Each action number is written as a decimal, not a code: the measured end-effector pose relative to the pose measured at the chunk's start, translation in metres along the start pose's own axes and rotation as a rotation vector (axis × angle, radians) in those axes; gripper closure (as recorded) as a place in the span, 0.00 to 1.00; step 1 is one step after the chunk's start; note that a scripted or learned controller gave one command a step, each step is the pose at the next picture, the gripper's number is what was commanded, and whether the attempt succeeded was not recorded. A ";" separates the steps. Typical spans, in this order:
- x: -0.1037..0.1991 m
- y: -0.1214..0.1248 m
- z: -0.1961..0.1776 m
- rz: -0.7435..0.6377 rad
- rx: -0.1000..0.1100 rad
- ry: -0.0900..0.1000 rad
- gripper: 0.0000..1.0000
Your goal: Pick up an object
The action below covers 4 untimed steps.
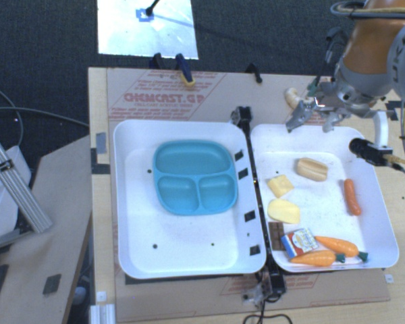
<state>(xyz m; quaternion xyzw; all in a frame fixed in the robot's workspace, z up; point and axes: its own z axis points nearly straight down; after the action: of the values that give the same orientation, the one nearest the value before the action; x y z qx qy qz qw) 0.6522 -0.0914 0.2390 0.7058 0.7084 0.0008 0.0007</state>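
Observation:
My gripper (311, 121) hangs over the far edge of the right bin (378, 214), open, with nothing between its fingers. Just below it in the bin lies a tan bread roll (312, 169). Further toward the front are a pale yellow wedge (279, 185), a rounder yellow piece (283, 211) and an orange sausage (352, 196). At the near edge lie two carrots (337, 246) (314, 258), beside a small red, white and blue carton (298, 241).
The left bin (131, 235) holds a blue divided plate (194, 177). A pale banana-like piece (293, 98) lies on the bench behind the right bin, left of the gripper. Black clips line the divider (251, 181) between the bins.

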 end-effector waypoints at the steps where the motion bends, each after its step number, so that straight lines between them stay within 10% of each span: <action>1: -0.035 -0.051 0.086 0.007 0.011 0.000 0.00; 2: -0.096 0.004 0.158 0.005 0.000 -0.003 0.00; 3: -0.093 0.004 0.143 0.003 -0.003 -0.002 1.00; 4: -0.093 0.004 0.143 0.002 -0.003 -0.002 0.00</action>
<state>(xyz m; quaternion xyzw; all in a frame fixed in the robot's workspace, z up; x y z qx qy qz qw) 0.6572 -0.1846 0.0958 0.7065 0.7077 0.0011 0.0023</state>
